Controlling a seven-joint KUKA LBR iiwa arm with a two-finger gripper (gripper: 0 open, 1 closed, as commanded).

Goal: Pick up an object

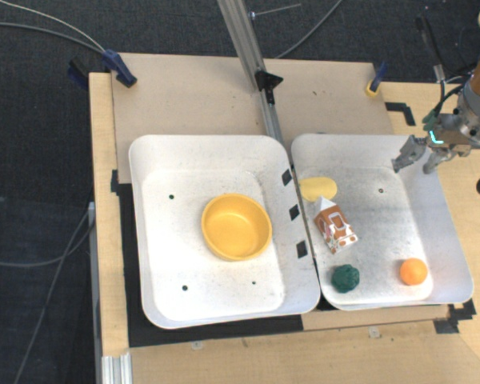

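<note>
The gripper [420, 155] is seen at the upper right of the right bin [384, 290], fingers spread and nothing held. A small orange ball [414, 271] lies at the bin's lower right. It is judged light, smooth and prone to rolling, best pinched across its middle. A knobbly green lump [345, 278] sits nearby.

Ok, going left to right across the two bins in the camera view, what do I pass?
Yellow bowl → pale yellow lump → green ball → orange ball. The small carton sits between lump and green ball, overlapping both in x, so I leave it unranked. The gripper hangs over the right bin's far right corner.
</note>
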